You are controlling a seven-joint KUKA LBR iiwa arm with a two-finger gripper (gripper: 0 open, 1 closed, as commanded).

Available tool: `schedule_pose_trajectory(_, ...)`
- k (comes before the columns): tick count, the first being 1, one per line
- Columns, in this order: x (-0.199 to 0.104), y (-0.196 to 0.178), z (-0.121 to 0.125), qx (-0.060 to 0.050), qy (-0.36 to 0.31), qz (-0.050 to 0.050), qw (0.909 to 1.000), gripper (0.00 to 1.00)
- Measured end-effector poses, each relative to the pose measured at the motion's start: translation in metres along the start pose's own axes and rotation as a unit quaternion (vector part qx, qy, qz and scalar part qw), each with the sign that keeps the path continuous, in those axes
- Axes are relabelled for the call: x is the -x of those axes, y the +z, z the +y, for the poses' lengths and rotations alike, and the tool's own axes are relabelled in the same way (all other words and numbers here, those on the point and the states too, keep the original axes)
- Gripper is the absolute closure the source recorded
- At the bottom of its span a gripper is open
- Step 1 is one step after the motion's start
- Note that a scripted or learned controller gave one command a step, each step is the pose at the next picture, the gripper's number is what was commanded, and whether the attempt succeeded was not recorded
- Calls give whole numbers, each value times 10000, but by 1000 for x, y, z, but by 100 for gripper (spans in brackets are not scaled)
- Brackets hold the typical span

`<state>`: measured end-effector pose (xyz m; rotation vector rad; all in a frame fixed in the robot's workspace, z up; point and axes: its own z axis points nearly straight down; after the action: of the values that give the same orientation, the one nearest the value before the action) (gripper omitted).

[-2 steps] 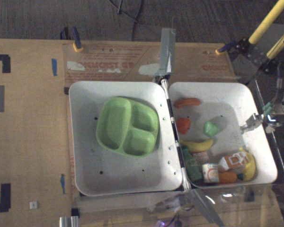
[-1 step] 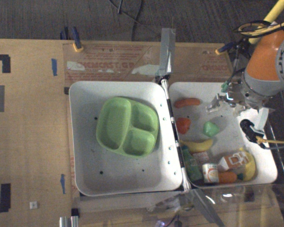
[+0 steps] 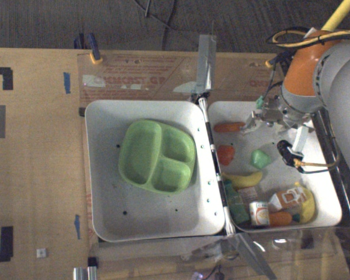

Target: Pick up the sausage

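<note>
End effector (image 3: pixel 252 123) hovers just right of the reddish-orange oblong sausage (image 3: pixel 228 127), rt white bin (image 3: pixel 329 214); grip state can't tell.

The two white bins (image 3: pixel 105 214) look like smooth matt plastic, the green divided tray (image 3: pixel 157 156) like slightly glossy plastic, the surface (image 3: pixel 35 156) like matt brown cardboard or wood, the sausage (image 3: pixel 228 127) smooth.

Two white bins (image 3: pixel 99 174), one green tray (image 3: pixel 157 155), two bananas (image 3: pixel 245 179).
</note>
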<state>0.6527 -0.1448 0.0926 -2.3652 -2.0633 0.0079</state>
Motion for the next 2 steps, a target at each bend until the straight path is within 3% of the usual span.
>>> schedule_pose_trajectory(1,0,1,0,-5,-4,0,10000,0)
schedule_pose_trajectory(2,7,-61,16,28,-410,-1,9992,0)
